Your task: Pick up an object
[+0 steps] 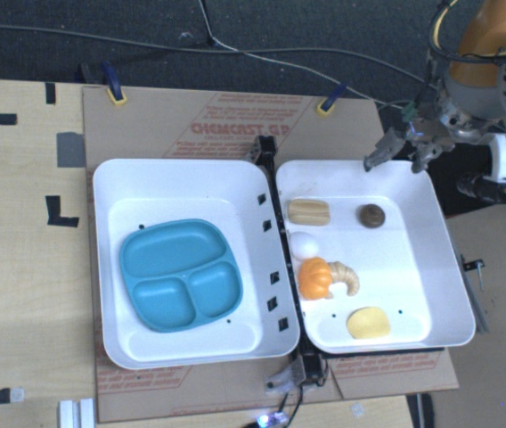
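- Food pieces sit in the right bin (431, 266): an oblong tan bread roll (308, 211), a round dark brown ball (372, 216), a smooth white egg (304, 245), a ribbed orange pumpkin (315, 278) touching a curved beige croissant (346, 277), and a flat yellow lump (368, 322).
- Gripper (399, 153) hovers over the bin's far rim, fingers spread, nothing between them.
- Left bin (110, 239) holds a glossy blue three-part tray (180, 273).
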